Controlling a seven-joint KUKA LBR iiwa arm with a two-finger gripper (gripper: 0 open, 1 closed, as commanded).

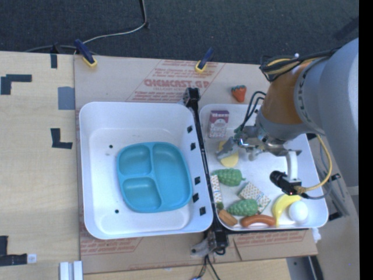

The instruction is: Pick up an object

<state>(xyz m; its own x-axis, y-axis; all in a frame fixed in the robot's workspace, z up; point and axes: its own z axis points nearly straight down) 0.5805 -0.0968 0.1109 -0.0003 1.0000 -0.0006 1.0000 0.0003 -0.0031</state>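
1. Nearest the camera, the grey arm (326,92) with its orange band is seen entering from three o'clock and hanging over the right bin (317,217).
2. The gripper (236,146) is lowered at the bin's ten o'clock part, just above a yellow piece (231,160); whether it is clenched or released cannot be told, and nothing is seen held in it.
3. As a judgement, the yellow piece is the likeliest target. A straight descent centred on it is advised, since the small box (218,123) at twelve o'clock and the green bumpy item (228,177) at six o'clock lie close and could be nudged.
4. The right bin is also seen to hold a checkered piece (252,192), a second green item (243,207), a red sausage-like piece (258,220), a banana (281,206) and a white egg-like ball (298,212), crowded toward six o'clock.
5. The left bin (99,121) holds a blue divided tray (154,177).
6. A strawberry (238,92) lies on the bench outside both bins, at twelve o'clock of the right one.
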